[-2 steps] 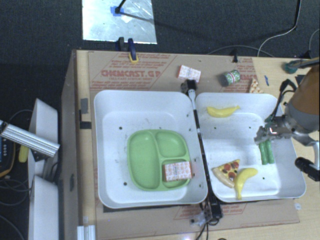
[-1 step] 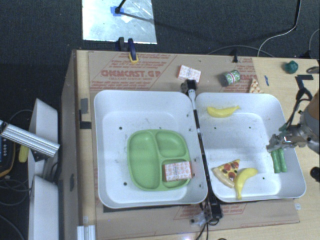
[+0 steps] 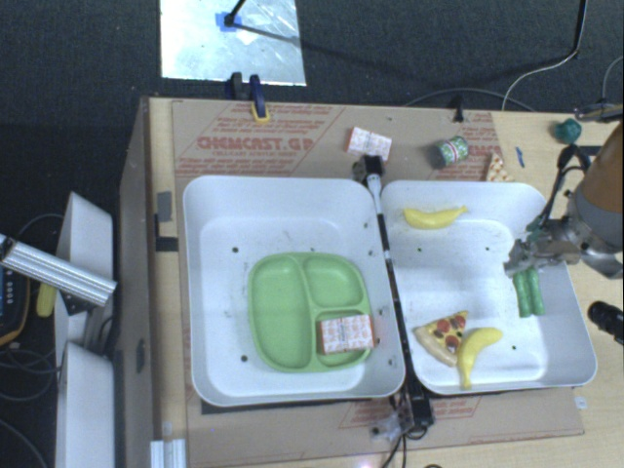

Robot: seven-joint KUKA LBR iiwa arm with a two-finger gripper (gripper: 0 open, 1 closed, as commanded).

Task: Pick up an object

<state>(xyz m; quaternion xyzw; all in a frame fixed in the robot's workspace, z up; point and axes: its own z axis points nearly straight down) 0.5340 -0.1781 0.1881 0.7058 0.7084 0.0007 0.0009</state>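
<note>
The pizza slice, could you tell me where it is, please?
The pizza slice lies in the right bin, near its front edge, touching the banana beside it.

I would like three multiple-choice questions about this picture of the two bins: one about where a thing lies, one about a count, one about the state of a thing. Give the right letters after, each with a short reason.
1. Where does the pizza slice lie?
A. in the right bin
B. on the green plate
C. on the bench outside the bins

2. How many bananas are in the right bin?
A. one
B. two
C. four

3. What lies in the green plate's lower right compartment?
A. a banana
B. nothing
C. a patterned block

Answers:
1. A, the slice rests near the right bin's front edge, touching a banana.
2. B, one banana lies by the pizza and another banana near the back wall.
3. C, the red-and-white patterned block sits in that compartment.

The gripper is at the green item by the right bin's right side.
</note>
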